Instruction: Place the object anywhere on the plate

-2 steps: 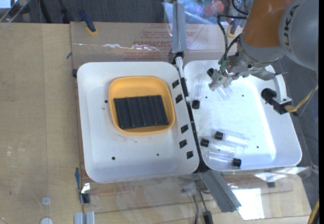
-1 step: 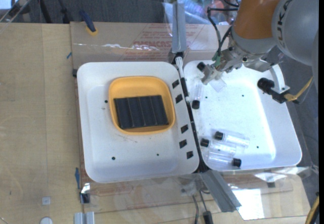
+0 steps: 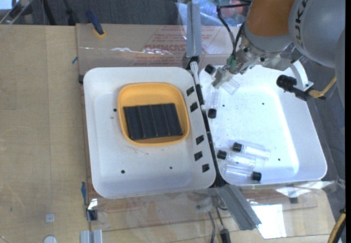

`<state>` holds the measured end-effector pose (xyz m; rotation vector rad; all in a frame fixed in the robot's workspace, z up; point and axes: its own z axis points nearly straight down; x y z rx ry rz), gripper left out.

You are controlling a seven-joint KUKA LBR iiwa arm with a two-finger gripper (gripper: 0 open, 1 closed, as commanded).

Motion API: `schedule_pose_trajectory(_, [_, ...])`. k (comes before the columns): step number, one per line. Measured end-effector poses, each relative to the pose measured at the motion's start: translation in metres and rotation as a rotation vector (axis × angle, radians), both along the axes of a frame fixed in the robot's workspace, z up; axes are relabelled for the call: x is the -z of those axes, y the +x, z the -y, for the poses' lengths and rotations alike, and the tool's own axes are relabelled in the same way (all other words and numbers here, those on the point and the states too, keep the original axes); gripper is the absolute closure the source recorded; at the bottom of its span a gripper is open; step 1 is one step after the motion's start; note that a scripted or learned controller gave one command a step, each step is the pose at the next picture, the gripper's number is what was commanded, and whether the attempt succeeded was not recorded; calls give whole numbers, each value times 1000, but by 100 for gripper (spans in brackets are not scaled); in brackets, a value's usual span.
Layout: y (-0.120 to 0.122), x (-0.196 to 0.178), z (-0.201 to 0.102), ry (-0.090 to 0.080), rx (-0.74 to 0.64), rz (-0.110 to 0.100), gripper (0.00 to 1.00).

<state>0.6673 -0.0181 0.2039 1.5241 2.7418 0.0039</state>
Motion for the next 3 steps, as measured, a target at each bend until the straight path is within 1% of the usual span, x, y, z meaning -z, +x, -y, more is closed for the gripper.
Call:
schedule_pose_trajectory(1, [0, -17, -16, -1, -109, 1, 100])
schedule_pose_trajectory(2, [-5, 19, -18, 0, -417, -5, 100])
schedule_pose_trajectory(3, [-4, 18, -18, 0, -416, -4, 0])
